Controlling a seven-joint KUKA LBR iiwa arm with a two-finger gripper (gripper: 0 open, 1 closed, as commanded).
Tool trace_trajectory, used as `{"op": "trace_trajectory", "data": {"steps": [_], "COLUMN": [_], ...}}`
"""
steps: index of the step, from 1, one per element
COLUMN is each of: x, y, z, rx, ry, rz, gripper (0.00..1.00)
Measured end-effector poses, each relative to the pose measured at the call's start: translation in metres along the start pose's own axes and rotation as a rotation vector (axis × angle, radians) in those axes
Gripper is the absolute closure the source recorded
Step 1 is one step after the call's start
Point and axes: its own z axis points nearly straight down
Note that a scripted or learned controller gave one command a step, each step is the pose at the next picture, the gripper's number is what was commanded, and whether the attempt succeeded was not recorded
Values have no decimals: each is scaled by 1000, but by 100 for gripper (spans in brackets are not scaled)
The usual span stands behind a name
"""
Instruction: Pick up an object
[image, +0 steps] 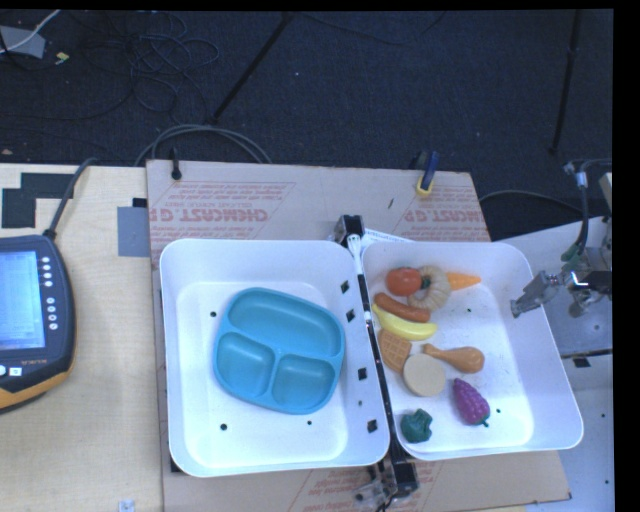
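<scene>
Claw (530, 298) at right bin (545, 400) rim, grip state unclear; toy food (425, 340) leftward.

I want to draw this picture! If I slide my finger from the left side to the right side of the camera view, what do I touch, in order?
Handheld screen controller → blue divided plate in the left bin → yellow banana → purple grapes in the right bin → pincer.
</scene>
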Motion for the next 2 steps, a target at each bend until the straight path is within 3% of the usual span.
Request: {"op": "trace_trajectory", "data": {"steps": [1,2], "x": [126,119], "y": [-53,-51], "z": [16,9], "rx": [7,11], "ry": [5,0], "rz": [-10,0], "gripper": [0,100]}}
